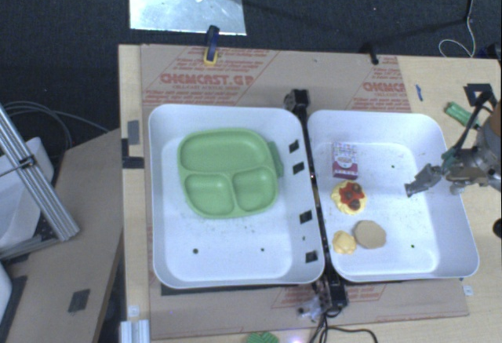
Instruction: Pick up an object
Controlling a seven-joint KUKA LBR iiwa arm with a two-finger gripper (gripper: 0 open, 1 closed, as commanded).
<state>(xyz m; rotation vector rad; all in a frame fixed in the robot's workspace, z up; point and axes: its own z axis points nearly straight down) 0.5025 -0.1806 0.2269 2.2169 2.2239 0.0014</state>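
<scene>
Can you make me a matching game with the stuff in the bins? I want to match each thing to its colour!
Things:
1. plate
2. cookie
3. carton
4. pizza

Colours:
A. tan
B. yellow with red spots
C. green
D. white and dark red

Pairs: 1-C, 2-A, 3-D, 4-B

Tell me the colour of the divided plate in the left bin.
Light green. The divided plate lies in the left bin, clearest in the camera view.
</scene>
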